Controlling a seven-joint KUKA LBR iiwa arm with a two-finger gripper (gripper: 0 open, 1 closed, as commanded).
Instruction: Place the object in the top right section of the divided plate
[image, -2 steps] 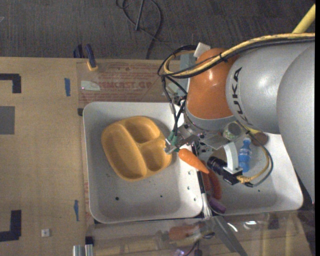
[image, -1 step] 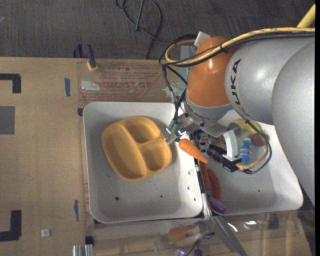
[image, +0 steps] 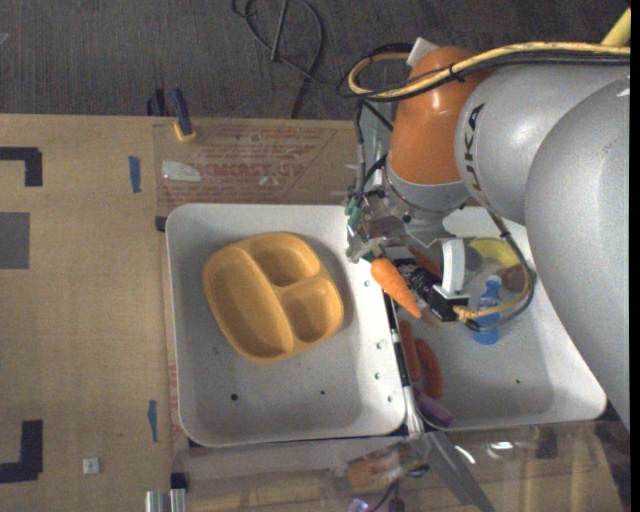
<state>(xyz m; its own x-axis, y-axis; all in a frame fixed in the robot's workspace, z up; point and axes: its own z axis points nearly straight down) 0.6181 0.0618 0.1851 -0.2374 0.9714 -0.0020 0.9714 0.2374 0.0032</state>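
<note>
A yellow divided plate (image: 272, 294) with three sections lies in the left white bin (image: 280, 400). My gripper (image: 366, 250) hangs over the wall between the two bins, just right of the plate's right rim. It is shut on the thick end of an orange toy carrot (image: 396, 287), which slants down and to the right from the fingers, over the edge of the right bin. The carrot is apart from the plate.
The right bin (image: 520, 385) holds a blue piece (image: 487, 303), a yellow piece (image: 493, 250), a red-orange piece (image: 426, 367) and a purple piece (image: 436, 408) near the dividing wall. The grey arm covers much of that bin.
</note>
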